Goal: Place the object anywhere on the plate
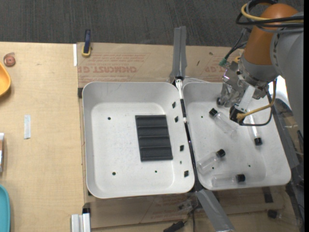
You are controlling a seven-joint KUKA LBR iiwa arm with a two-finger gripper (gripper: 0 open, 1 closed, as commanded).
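A black ridged plate (153,137) lies flat in the middle of the left bin (96,105). Several clear vials with black caps lie in the right bin (275,170). One vial (222,123) lies at the upper left of that bin, its cap pointing up-left. My gripper (228,103) hangs low over the right bin's back part, just above and to the right of this vial. Nothing is seen held in it.
Other vials lie at the bin's middle (209,162), front (227,180) and right side (255,133). A raised divider (186,124) with black clips separates the two bins. A yellow cable loops off the wrist near the gripper.
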